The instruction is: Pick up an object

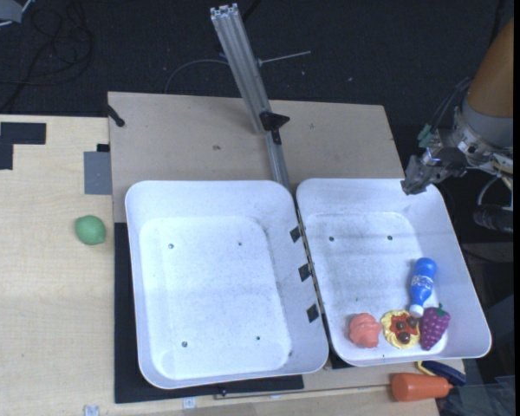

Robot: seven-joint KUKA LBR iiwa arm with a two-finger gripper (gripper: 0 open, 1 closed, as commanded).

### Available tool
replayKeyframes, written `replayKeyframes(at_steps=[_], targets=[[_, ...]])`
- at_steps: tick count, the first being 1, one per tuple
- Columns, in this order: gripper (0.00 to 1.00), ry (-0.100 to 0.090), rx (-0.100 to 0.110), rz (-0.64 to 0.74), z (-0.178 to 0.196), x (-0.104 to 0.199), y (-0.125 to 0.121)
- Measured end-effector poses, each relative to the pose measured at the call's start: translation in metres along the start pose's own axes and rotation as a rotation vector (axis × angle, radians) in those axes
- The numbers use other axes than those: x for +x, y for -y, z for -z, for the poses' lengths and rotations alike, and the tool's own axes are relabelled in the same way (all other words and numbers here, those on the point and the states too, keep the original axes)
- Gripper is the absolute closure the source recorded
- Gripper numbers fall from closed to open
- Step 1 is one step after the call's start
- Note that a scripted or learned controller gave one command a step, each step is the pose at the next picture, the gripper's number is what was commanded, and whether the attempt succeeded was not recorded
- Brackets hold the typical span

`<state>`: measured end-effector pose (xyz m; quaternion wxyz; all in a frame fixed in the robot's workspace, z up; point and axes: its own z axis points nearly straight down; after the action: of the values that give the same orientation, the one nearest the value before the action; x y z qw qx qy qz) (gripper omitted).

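The right bin (pixel 377 202) holds several toys in its near right corner: a blue and white bottle (pixel 422 282), a purple grape bunch (pixel 434 326), a small yellow pizza-like disc (pixel 400 328) and a pink-orange lump (pixel 363 329). My gripper (pixel 415 180) hangs over the far right rim of that bin, well away from the toys, with nothing seen between its fingers.
The left bin (pixel 147 206) stands beside the right one. A green ball (pixel 90 230) lies on the bench to the left. An orange carrot-like toy (pixel 419 386) lies outside the right bin's near edge. A metal bar (pixel 247 76) slants at the back.
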<state>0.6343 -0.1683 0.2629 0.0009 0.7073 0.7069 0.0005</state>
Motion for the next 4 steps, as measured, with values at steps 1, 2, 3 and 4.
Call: replayKeyframes(at_steps=[1, 2, 3, 4], targets=[[1.0, -0.001, 0.003, 0.003, -0.007, 0.049, -0.002], [1.0, -0.002, 0.003, 0.004, -0.021, 0.105, 0.005], [1.0, -0.002, 0.003, 0.004, -0.031, 0.159, 0.02], [1.0, -0.001, 0.003, 0.003, -0.035, 0.203, 0.022]])
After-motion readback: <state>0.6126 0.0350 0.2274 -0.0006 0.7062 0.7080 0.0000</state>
